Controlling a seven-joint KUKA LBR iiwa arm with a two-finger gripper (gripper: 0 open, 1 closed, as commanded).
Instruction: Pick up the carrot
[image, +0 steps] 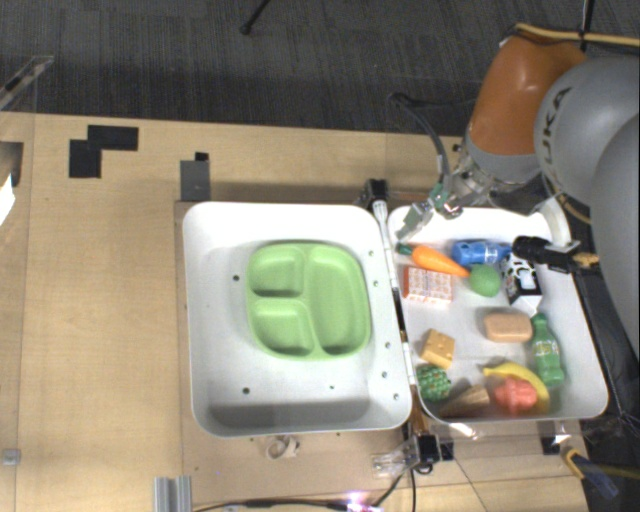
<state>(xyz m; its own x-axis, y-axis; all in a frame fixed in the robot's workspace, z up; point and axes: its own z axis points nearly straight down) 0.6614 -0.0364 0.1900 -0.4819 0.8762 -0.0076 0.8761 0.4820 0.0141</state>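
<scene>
inspector: bins, count?
clerk: two. left bin (200, 300) holds one green divided plate (305, 298). right bin (585, 370) holds one carrot (438, 260) near its upper left corner, one blue bottle (477, 251), one green bottle (545, 352), one bread piece (507, 326).
inspector: gripper?
clerk: gripper (432, 207) hangs just above the carrot, apart from it. grip state cannot be told; nothing seen held.

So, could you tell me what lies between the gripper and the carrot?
In the camera view, only bare white bin floor lies between the gripper and the carrot.
</scene>
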